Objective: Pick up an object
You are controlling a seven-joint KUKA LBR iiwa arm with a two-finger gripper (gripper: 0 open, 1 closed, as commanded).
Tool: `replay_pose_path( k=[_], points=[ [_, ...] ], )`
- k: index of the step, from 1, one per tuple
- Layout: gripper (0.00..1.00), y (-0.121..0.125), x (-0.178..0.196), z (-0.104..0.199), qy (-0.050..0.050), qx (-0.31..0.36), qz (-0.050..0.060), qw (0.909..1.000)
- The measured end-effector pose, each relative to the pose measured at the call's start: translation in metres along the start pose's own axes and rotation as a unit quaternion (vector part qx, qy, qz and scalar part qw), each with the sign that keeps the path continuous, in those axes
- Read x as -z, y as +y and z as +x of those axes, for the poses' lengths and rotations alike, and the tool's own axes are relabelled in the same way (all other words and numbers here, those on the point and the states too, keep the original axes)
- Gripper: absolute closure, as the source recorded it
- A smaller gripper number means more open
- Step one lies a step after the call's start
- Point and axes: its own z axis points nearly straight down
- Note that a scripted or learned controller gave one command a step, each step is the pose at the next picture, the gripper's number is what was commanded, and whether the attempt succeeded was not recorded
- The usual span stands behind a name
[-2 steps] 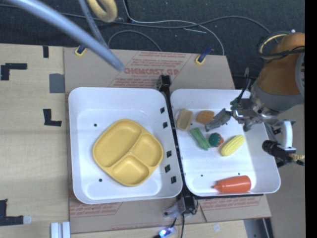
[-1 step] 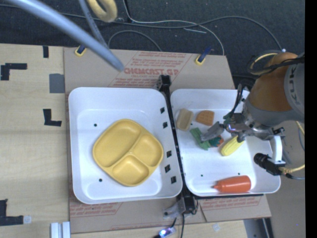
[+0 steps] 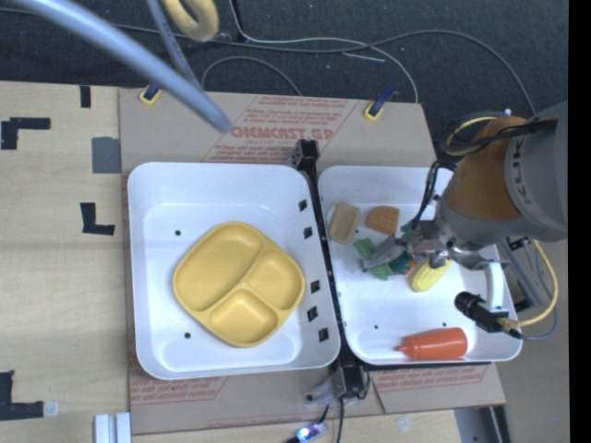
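Note:
My gripper (image 3: 386, 258) reaches from the right into the right bin (image 3: 369, 338), its grey fingers low over a green object (image 3: 371, 245) near the bin's middle. A yellow piece (image 3: 428, 274) lies just right of the fingers, under the wrist. A tan block (image 3: 344, 221) and an orange piece (image 3: 382, 219) sit toward the bin's far side. An orange-red bottle-shaped object (image 3: 434, 343) lies by the near edge. The wrist and shadow hide whether the fingers clasp anything.
The left bin (image 3: 152, 247) holds a yellow divided plate (image 3: 238, 282). A black divider (image 3: 319, 247) runs between the bins. Cables loop across the dark floor behind the bench, and a grey pole (image 3: 111, 35) crosses the top left.

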Motion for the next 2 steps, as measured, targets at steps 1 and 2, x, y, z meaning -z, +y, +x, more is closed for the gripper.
replay_pose_path(
  k=[1,2],
  points=[
    [1.00,0.000,0.012,0.002,0.001,0.001,0.000,1.0000],
    [1.00,0.006,0.073,-0.001,0.001,0.000,0.000,1.0000]
  ],
)
